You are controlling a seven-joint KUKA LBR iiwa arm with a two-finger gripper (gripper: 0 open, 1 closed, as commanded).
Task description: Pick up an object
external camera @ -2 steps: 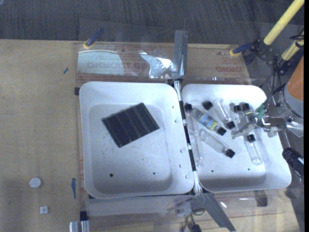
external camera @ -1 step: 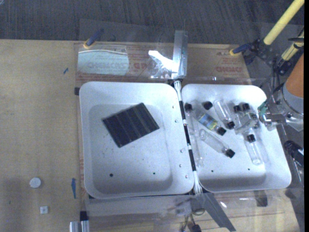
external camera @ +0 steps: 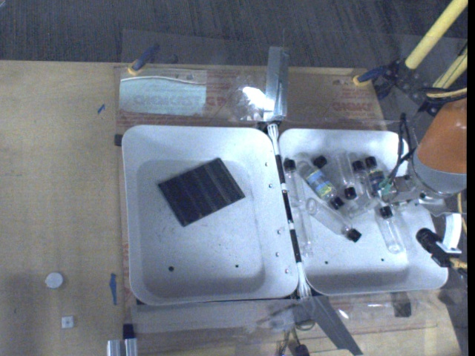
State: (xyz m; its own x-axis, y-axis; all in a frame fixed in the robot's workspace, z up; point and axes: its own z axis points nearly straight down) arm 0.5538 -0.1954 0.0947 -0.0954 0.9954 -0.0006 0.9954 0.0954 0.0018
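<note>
The right bin (external camera: 356, 273) holds several clear plastic bottles and tubes with black caps. One bottle with a blue label (external camera: 320, 181) lies near the bin's middle. A clear tube (external camera: 391, 232) lies toward the right wall, and a loose-looking black cap (external camera: 352, 234) sits in front of the pile. My gripper (external camera: 388, 191) hangs low over the right side of that pile, below the grey wrist (external camera: 438, 170) and the orange band (external camera: 450, 133). It is next to the tube's capped end, and wires and clear plastic hide how it stands there.
A dark ribbed rectangular mat (external camera: 201, 190) lies tilted in the left bin (external camera: 148, 273). A metal divider (external camera: 286, 199) separates the two bins. A yellow pole (external camera: 438, 24) and clamps stand at the back right. The wooden bench (external camera: 52, 199) extends to the left.
</note>
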